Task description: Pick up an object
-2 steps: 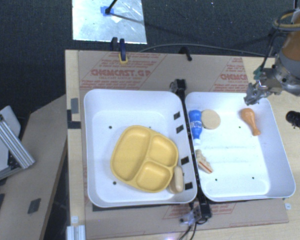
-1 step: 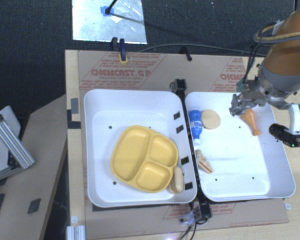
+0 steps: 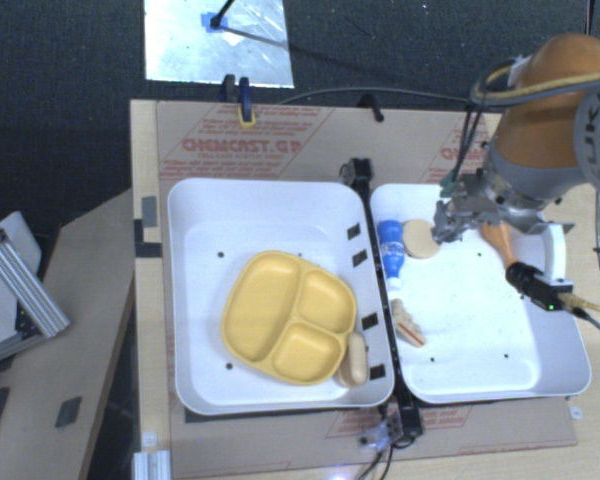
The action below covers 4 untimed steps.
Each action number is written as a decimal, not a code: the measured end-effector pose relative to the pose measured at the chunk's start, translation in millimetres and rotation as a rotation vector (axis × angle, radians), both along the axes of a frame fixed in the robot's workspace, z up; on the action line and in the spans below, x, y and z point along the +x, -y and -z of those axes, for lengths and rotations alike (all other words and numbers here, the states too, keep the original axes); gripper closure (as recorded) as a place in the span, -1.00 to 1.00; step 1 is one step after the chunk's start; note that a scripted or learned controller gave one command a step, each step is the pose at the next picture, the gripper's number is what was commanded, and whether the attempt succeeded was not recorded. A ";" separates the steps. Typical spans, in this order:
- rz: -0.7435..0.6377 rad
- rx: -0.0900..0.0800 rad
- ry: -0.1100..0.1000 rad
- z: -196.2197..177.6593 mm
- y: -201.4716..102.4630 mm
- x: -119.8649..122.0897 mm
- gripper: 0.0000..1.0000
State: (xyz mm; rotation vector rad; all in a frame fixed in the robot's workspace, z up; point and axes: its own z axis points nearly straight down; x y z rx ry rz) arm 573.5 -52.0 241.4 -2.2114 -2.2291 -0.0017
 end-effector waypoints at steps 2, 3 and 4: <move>-0.002 0.001 0.000 5.3 -91.1 -45.5 1.00; -0.003 0.001 -0.001 6.6 -151.7 -65.0 1.00; 0.005 -0.001 0.001 6.3 -147.4 -64.0 -1.00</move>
